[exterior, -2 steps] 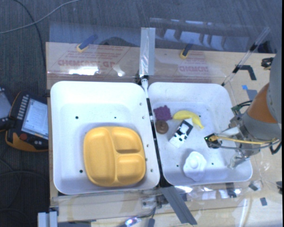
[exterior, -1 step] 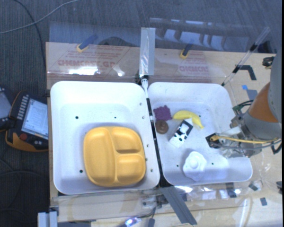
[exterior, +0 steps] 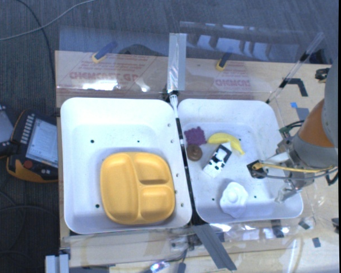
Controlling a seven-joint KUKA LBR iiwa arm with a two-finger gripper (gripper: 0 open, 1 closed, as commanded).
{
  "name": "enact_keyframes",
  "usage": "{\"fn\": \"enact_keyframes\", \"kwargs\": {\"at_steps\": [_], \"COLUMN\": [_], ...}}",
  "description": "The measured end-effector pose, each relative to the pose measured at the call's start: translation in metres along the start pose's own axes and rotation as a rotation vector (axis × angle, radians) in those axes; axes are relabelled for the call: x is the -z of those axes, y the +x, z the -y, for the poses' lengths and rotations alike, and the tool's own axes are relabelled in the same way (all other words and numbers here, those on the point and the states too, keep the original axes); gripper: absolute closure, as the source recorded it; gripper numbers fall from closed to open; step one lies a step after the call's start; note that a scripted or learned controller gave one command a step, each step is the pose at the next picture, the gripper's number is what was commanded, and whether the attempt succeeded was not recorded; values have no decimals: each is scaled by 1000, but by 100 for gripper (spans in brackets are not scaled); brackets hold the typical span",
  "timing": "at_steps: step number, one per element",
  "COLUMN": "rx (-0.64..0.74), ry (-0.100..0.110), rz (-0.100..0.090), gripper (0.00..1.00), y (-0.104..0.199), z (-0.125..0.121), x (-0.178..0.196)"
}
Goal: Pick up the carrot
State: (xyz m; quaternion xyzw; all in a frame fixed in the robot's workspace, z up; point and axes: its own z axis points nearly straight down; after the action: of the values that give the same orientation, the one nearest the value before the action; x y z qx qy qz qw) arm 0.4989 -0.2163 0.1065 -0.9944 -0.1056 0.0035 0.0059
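Gripper sits low at near-right corner of right bin; open or closed can't be told. Carrot's spot can't be told among banana, purple item and white cup, all left of it.

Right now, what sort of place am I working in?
Probably a robotics lab test bench: a white left bin and right bin side by side, a teach pendant on the carpet beside them, and the grey-and-orange arm reaching in.

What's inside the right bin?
A purple toy, a banana, a brown round thing, a black-and-white block and a white container. The arm covers the bin's right edge; anything beneath is hidden.
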Motion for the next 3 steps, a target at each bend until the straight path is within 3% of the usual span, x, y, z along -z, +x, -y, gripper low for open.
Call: {"fn": "enact_keyframes", "kwargs": {"at_steps": [1,2,3], "rx": [301,482,895], "ry": [-10,-3,-11], "rz": [1,2,2], "gripper": [0,0,0], "y": [-10,-17,-16], "z": [30,1,-1], "x": [45,43,60]}}
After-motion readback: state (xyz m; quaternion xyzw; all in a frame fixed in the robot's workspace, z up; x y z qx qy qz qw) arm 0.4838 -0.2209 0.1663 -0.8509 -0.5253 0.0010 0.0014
